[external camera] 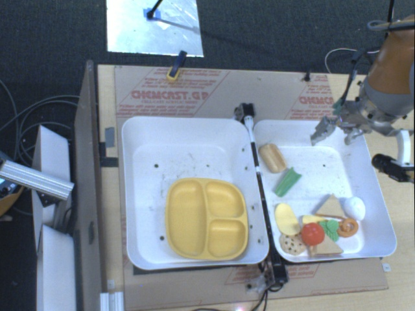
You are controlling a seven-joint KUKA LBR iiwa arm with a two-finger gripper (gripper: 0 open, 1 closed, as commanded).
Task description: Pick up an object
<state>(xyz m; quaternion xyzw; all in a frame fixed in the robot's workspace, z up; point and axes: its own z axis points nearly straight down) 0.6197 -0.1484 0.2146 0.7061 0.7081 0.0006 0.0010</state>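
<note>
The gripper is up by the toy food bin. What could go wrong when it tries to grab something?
1. The tomato, cookie and sandwich wedge lie packed together, so the gripper might bump neighbours or catch two.
2. The white egg looks round and smooth, so it may slip out.
3. The bread roll lies near the bin wall, leaving little finger room.

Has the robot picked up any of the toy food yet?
Not yet. The two-finger gripper is open above the back rim of the right-hand white bin, with nothing between its fingers. The toy food lies in that bin: the tan bread roll, green flat piece, white egg and red tomato. The yellow divided tray sits in the left bin. Left to do: reach down, grip one, lift it.
</note>
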